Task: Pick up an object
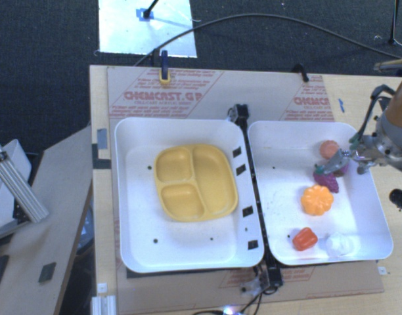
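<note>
**Tool Poised Over Purple Toy in Right Bin**

Tool (334,165) reaches into the right bin (280,176) from the right, its tip low above a purple toy (327,180); whether it is open or has hold of anything cannot be told from this angle. To the left, a yellow divided plate (194,182) lies alone in the left bin (132,176), well apart from the work. An orange flower-shaped toy (317,200) sits just below the purple one and a peach ball (329,149) just above, so a clean pick likely calls for a straight descent centred on the purple toy, closing without nudging either neighbour. A red pepper (305,239) and a white lump (341,244) rest near the front wall, clear of the approach.
</note>
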`<state>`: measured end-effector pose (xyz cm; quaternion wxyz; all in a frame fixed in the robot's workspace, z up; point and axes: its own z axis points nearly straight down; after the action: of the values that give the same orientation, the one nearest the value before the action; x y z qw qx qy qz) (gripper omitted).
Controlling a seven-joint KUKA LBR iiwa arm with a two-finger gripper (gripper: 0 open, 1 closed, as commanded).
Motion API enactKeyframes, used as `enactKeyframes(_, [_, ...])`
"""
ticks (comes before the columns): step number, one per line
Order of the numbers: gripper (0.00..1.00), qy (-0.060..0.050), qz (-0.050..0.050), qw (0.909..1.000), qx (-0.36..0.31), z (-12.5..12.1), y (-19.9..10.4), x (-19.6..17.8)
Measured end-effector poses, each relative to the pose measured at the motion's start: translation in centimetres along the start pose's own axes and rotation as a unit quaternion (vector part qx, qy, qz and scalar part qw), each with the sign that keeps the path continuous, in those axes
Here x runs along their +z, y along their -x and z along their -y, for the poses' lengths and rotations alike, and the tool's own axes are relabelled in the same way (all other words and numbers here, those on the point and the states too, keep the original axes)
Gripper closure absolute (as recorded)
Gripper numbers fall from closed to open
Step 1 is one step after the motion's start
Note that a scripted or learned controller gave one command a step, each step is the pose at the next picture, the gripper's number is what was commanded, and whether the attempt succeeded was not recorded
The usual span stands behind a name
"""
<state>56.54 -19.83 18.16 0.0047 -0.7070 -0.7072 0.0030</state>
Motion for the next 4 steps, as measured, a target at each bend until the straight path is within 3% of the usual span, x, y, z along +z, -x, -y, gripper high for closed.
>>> enactKeyframes(1, [0.0, 0.006, 0.001, 1.0, -0.002, -0.3, 0.0, -0.7])
enactKeyframes(3, [0.0, 0.005, 0.001, 1.0, -0.001, -1.5, 0.1, 9.7])
enactKeyframes(4, [1.0, 0.007, 0.002, 1.0, -0.001, -1.7, 0.1, 8.3])
